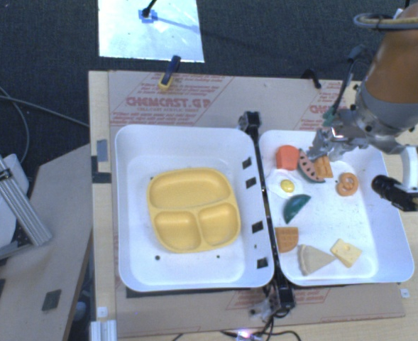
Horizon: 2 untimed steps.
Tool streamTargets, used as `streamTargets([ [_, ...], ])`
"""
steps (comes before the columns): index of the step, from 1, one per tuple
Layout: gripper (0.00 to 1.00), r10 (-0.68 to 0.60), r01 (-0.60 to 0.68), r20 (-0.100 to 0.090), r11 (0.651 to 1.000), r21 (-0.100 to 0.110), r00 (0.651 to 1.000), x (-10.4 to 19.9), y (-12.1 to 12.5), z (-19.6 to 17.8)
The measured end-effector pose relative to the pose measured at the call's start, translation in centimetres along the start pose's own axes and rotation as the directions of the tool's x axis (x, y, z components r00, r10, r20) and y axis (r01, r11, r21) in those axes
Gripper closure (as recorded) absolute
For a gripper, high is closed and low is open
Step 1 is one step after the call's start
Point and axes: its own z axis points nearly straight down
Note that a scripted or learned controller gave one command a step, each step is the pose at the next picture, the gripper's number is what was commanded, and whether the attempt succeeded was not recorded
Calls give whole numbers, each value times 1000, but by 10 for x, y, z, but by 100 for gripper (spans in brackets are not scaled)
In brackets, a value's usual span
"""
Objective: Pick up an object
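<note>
The right bin [389, 226] holds several toy foods. An orange-red block [287, 156], a watermelon slice [309, 169] and an orange waffle piece [324, 168] lie together at its back left. Further in are a pretzel [348, 184], a fried egg [286, 186], a green leaf [296, 206], a brown toast [287, 239], a pale wedge [313, 259] and a cheese piece [345, 252]. My gripper [321, 146] hangs low over the watermelon slice and the waffle piece, its tip partly covering them. Whether it touches either one is hidden.
The left bin [134, 254] holds a yellow divided tray [192, 209]. A black clipped divider [260, 190] runs between the bins. The arm's orange band [400, 55] and a black fitting [393, 190] hang over the right bin's back right side.
</note>
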Motion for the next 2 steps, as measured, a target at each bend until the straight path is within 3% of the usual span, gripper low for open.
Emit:
streamTargets([
  [1, 100, 5, -5, 1, 1000, 19, 1000, 35, 29, 117],
  [2, 100, 3, -3, 0, 1000, 12, 1000, 101, 5, 76],
])
